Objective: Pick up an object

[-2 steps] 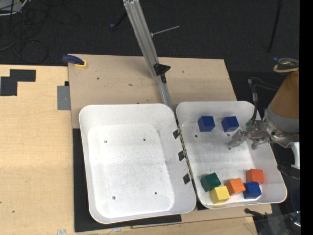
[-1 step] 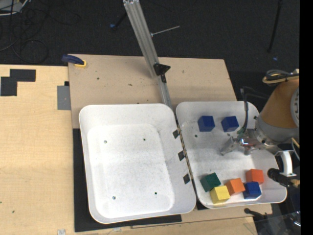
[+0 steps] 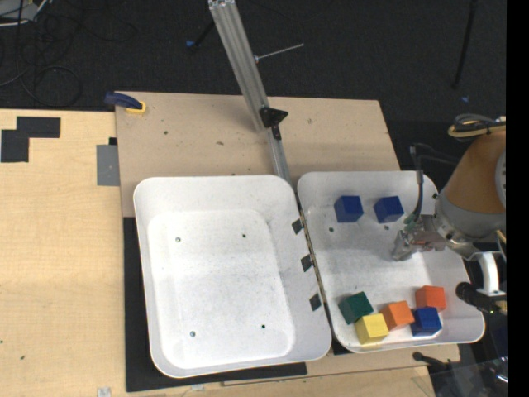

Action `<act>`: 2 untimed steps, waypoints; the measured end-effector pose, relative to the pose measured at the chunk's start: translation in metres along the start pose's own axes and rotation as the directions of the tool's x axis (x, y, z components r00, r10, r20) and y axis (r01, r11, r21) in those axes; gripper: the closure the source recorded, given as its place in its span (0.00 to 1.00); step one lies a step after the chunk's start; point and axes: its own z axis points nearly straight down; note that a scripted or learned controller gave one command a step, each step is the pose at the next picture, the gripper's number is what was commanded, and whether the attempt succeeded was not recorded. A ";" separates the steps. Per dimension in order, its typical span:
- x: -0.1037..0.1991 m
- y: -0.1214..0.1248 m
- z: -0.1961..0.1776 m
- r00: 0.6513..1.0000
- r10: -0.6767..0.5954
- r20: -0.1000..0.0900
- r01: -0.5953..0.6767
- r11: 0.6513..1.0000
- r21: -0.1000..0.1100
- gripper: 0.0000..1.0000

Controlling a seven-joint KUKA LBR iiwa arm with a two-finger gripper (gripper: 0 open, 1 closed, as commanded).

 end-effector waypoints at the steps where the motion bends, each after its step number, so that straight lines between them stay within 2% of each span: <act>1: 0.003 -0.004 -0.044 1.000 -0.004 0.001 0.004 1.000 -0.004 1.00; 2: 0.001 -0.006 -0.107 1.000 -0.006 0.003 0.006 1.000 -0.006 1.00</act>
